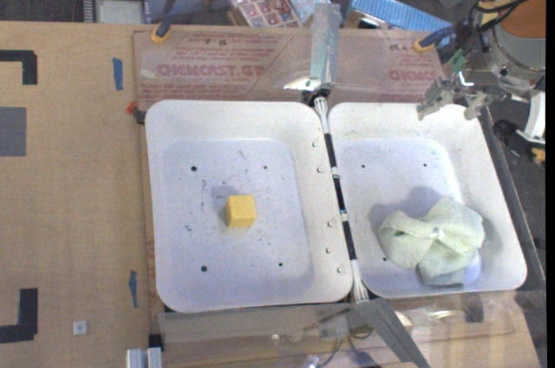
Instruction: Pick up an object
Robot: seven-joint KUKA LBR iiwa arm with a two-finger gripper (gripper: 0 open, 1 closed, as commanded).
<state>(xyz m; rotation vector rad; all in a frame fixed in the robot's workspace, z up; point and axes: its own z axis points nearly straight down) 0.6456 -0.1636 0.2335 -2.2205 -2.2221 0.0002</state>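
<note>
the right bin (512, 210) is holding a crumpled pale green cloth (434, 238) near its front corner. the left bin (165, 184) is holding a small yellow block (241, 211) mid-floor. the gripper (451, 103) is hovering over the right bin's far rim, fingers spread, pinching nothing.

Both bins look like white moulded plastic with a soft sheen: the left bin (173, 132) is scuffed and speckled with dark marks, the right bin (494, 184) cleaner. The yellow block (241, 211) looks matt and slightly porous, like foam or sponge. The pale green cloth (434, 240) is soft, crumpled fabric. The bench (69, 184) is matt brown board, and the gripper (453, 100) looks like dull grey metal.
</note>
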